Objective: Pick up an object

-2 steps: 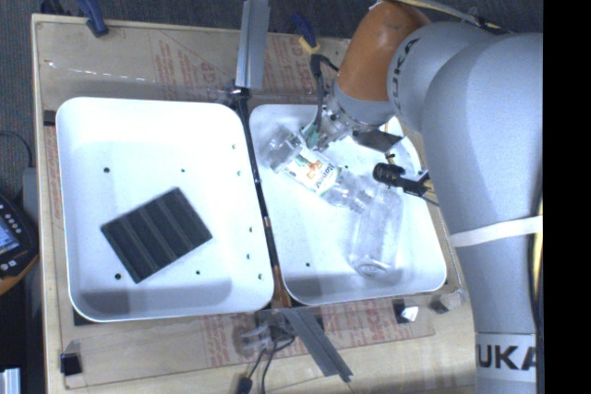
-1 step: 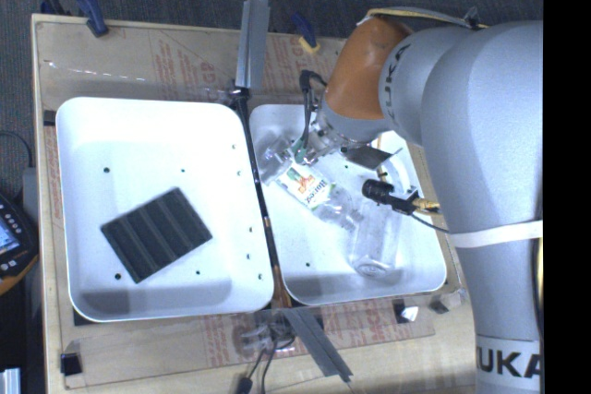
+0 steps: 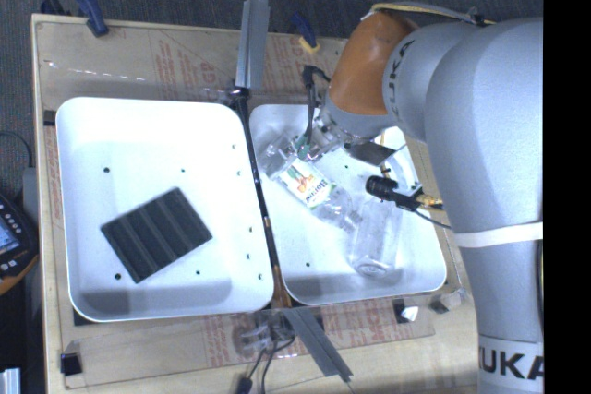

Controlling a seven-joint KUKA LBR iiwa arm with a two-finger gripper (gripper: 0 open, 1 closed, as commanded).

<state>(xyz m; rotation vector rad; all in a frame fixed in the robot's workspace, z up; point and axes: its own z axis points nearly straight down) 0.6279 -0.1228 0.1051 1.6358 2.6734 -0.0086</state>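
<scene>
The grey arm with its orange band reaches down into the right bin (image 3: 305, 291), and my gripper (image 3: 312, 146) is low at the bin's back left part. Right under and beside it lies a clear plastic packet with a white and orange label (image 3: 311, 187). A clear plastic cup (image 3: 372, 244) lies on its side nearer the front of the same bin. The arm's wrist covers the gripper's tip. In the left bin (image 3: 83, 134) a black ribbed rectangular pad (image 3: 156, 233) lies flat.
A black cable plug (image 3: 392, 191) sticks out from the wrist over the right bin. A metal divider bar (image 3: 251, 41) runs between the bins at the back. Blue clamps (image 3: 91, 12) hold the board's back edge.
</scene>
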